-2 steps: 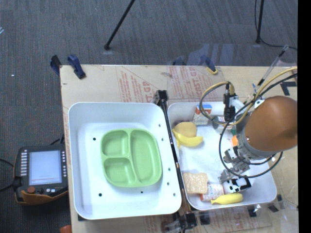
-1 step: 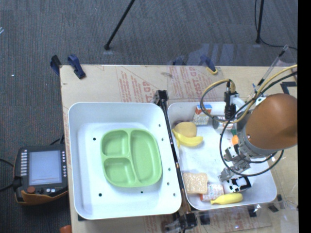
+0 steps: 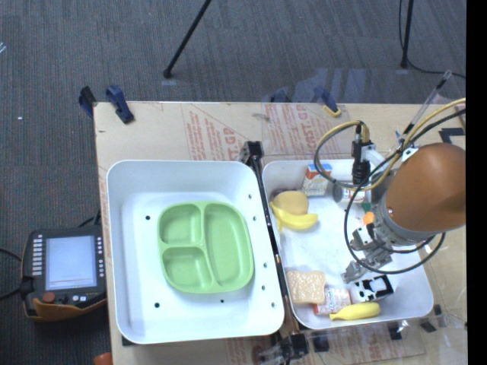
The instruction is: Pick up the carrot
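Observation:
A small orange piece (image 3: 368, 218) shows at the left edge of the arm's wrist in the right bin (image 3: 423, 299). It may be the carrot, and the arm hides most of it. My gripper (image 3: 362, 268) hangs low over the middle right of that bin, just below the orange piece and wrapped in cables. A black-and-white object (image 3: 374, 286) lies right under it.
The right bin also holds a banana (image 3: 300, 221), a tan round item (image 3: 291, 201), a small carton (image 3: 313, 179), a cracker-like block (image 3: 305, 285), a pink packet (image 3: 332, 299) and a yellow piece (image 3: 357, 311). A green divided plate (image 3: 205, 247) sits in the left bin (image 3: 129, 204).

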`<state>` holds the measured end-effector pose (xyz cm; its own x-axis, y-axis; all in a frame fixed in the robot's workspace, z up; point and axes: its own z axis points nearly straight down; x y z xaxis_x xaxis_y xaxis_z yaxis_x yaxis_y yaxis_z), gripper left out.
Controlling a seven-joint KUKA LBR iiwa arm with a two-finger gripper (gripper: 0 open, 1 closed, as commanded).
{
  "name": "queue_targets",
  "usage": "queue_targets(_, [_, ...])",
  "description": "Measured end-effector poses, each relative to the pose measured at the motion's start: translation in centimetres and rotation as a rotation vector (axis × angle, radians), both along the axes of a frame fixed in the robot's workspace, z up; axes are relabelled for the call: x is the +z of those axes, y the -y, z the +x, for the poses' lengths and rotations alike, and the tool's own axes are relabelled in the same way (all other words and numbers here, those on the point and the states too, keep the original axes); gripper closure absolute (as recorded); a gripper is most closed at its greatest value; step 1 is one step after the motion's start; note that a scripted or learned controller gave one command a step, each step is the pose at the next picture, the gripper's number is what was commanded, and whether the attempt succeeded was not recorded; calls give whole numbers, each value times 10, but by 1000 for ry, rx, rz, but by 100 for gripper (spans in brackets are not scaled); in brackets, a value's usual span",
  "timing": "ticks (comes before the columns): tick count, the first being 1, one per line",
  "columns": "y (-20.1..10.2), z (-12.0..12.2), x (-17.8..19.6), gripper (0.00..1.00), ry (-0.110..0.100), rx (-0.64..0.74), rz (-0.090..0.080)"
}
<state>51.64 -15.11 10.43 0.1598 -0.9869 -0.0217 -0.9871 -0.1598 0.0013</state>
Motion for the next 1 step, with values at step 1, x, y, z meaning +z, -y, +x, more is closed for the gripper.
queue_targets(1, [-22, -40, 47, 100, 5, 268, -14])
